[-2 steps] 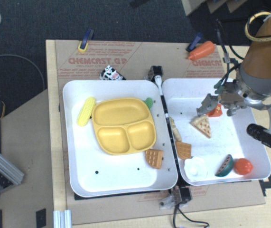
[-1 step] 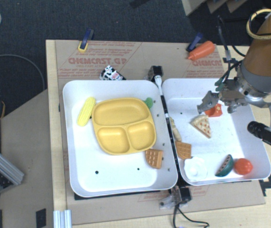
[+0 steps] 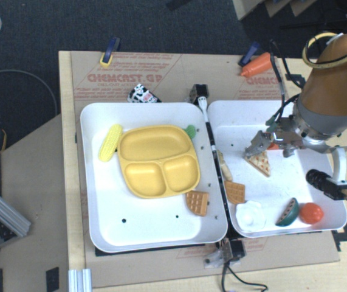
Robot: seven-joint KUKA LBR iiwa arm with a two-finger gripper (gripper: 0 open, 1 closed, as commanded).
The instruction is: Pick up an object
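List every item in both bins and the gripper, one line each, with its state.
gripper: over the right bin, at the pizza slice
pizza slice: flat, right bin
corn cob: lying beside tray
yellow tray: upright, left bin
waffle: left bin
cracker: right bin
tomato: right bin
watermelon slice: beside tomato

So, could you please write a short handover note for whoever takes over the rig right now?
Gripper: low in the right bin, right at the pizza slice; whether it grips the slice cannot be told.
Right bin also holds a waffle, white piece, watermelon slice and tomato.
Left bin: yellow tray, corn, another waffle.
Done: approach to the slice.
Left: confirm the grasp and lift.
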